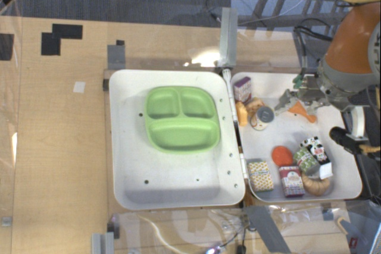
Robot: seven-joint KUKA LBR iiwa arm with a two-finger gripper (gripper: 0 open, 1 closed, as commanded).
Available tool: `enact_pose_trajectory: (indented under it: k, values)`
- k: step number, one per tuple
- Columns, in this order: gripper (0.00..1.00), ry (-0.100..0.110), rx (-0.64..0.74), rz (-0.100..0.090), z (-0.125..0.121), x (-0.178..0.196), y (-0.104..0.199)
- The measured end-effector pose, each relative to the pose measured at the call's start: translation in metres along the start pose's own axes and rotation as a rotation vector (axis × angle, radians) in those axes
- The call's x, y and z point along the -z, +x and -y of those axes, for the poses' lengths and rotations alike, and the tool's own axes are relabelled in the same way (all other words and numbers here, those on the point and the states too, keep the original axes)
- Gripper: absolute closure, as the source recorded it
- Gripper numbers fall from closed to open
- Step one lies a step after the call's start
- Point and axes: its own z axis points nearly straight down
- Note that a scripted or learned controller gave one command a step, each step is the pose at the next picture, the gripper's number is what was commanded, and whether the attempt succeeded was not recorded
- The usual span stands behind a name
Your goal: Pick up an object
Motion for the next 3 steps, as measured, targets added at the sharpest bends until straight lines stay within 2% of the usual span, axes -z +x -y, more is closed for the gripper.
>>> enact_pose_trajectory:
  k: [1,2,3]
  values:
    - [0.0,-0.003,0.087,0.003,-0.035,-0.105,-0.078]
    - [1.0,-0.009,0.088,0.003,-0.037,-0.093,-0.078]
    - [1.0,-0.004,0.117,0.002,-0.088,0.001,-0.022]
